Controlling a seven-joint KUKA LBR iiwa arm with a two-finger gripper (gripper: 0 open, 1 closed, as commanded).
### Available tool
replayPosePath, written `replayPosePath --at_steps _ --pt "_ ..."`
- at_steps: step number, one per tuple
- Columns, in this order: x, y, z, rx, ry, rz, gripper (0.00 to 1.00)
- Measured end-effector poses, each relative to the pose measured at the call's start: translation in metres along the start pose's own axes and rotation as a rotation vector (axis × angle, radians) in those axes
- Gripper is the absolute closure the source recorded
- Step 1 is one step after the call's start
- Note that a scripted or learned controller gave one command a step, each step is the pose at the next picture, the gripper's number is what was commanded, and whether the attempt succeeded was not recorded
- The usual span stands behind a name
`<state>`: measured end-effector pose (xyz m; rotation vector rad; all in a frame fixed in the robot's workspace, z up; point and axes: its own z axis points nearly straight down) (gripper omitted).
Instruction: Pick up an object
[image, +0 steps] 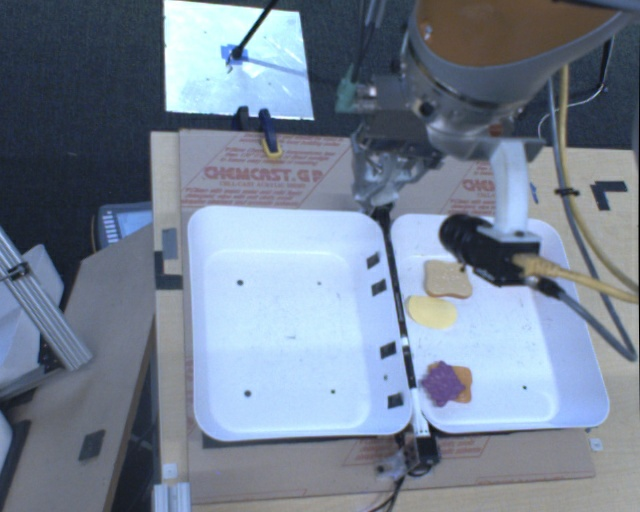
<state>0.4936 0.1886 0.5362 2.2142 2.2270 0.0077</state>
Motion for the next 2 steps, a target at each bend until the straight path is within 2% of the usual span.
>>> replayPosePath --at_steps 1,2 --pt "-0.026 -0.010 0.243 0.017 -0.007 0.007 1.00" --pt "-0.142 -0.008 0.234 0.003 -0.005 0.016 1.00"
